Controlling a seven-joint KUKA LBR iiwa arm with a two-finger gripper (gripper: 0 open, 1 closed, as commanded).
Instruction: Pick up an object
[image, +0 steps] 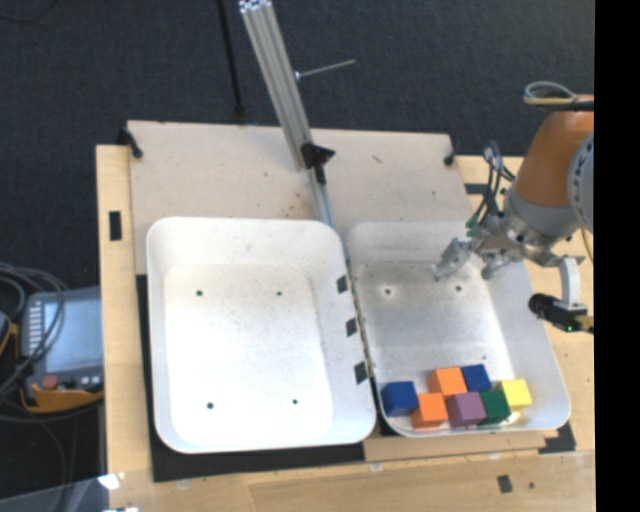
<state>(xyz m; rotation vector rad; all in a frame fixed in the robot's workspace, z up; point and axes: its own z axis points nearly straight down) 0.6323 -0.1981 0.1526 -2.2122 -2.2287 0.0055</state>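
Several coloured blocks lie clustered in the near corner of the right bin (420, 320): a blue one (399, 397), two orange ones (449, 380) (431, 408), a second blue (476, 377), a purple (465, 408), a green (495, 405) and a yellow (516, 392). My gripper (468, 264) hangs over the far right part of that bin, well away from the blocks. It is open, its two fingers are spread, and nothing sits between them.
The left bin (250, 330) lies beside the right one. A slanted aluminium pole (285, 90) rises from the bench behind the gap between the bins. A small black fitting (560, 310) sticks out at the right bin's right edge. A control box (60, 345) sits off the bench at left.
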